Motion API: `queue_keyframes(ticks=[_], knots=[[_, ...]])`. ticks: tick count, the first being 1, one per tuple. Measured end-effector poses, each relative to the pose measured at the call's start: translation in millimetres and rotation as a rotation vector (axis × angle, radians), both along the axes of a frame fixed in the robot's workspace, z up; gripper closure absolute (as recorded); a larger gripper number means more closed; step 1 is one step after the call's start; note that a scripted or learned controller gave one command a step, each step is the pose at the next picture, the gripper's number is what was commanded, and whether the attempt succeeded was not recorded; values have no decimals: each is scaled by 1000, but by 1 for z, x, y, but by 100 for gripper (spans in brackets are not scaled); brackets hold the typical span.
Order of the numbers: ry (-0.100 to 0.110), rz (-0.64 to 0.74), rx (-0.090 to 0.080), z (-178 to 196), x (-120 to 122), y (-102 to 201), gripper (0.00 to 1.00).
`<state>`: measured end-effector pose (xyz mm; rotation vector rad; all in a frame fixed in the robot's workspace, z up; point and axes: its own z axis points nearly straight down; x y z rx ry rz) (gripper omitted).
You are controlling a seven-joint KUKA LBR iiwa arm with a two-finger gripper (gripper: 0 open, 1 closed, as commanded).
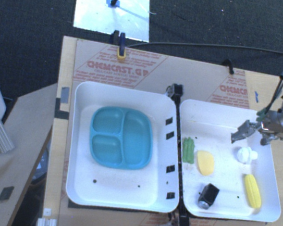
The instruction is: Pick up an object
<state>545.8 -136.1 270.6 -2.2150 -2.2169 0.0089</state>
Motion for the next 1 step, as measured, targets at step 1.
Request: queue_keyframes(ticks=[1], knots=[[-11, 3, -2, 6, 2, 0, 0]])
